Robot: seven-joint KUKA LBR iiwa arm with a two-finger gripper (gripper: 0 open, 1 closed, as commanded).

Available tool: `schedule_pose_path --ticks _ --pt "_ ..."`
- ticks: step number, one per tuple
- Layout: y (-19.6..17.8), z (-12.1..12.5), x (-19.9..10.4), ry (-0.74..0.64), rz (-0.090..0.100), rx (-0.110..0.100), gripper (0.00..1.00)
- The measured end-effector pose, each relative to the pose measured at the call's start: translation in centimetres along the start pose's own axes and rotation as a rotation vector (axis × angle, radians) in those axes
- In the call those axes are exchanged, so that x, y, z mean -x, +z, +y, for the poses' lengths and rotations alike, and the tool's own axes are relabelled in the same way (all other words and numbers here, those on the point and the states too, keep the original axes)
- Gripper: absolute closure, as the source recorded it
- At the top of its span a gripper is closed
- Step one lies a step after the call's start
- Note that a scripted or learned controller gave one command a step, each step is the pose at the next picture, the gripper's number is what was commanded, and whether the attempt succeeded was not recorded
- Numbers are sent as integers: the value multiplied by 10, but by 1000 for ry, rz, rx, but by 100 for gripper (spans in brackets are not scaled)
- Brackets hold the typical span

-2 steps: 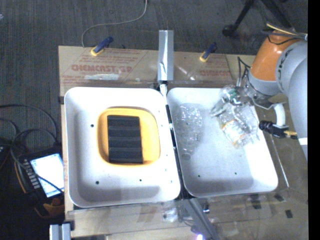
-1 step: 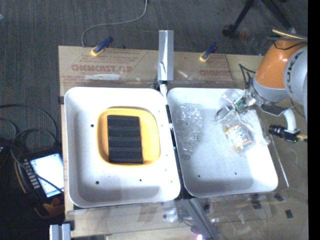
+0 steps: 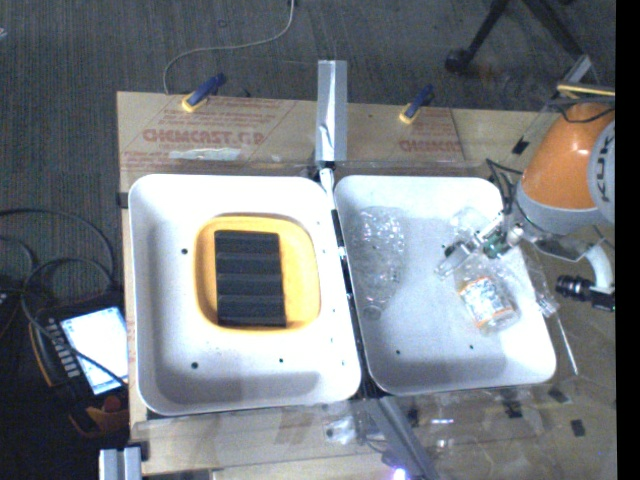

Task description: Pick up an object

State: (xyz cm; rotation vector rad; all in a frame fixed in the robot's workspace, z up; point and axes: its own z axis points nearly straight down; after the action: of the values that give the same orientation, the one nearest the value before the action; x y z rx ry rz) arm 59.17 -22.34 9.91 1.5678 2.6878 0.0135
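Observation:
The right bin [image 3: 430, 368] holds two clear plastic things. A crumpled clear plastic piece [image 3: 375, 253] lies in its left half. A small clear bottle with an orange label [image 3: 486, 300] lies near its right wall. My gripper [image 3: 478, 245] hangs low over the right part of this bin, just above and up-left of the bottle, at the end of the orange-banded wrist [image 3: 562, 173] that comes in from the right. Glare and the clear plastic blur the gripper's tip. A yellow tray with a black ribbed block [image 3: 250, 278] sits in the middle of the left bin [image 3: 160, 368].
A metal post [image 3: 330, 113] stands at the far end of the seam between the bins. Two blue-and-yellow clamps [image 3: 203, 92] [image 3: 417, 103] hold the cardboard behind them. Cables and a small lit device [image 3: 90, 343] lie on the floor at the left.

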Motion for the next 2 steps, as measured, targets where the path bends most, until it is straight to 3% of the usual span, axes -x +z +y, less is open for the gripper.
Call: schedule_pose_path --ticks 1,2 --pt "-10 1 0 0 -1 4 100" --pt "-84 83 -33 -86 21 -19 100"
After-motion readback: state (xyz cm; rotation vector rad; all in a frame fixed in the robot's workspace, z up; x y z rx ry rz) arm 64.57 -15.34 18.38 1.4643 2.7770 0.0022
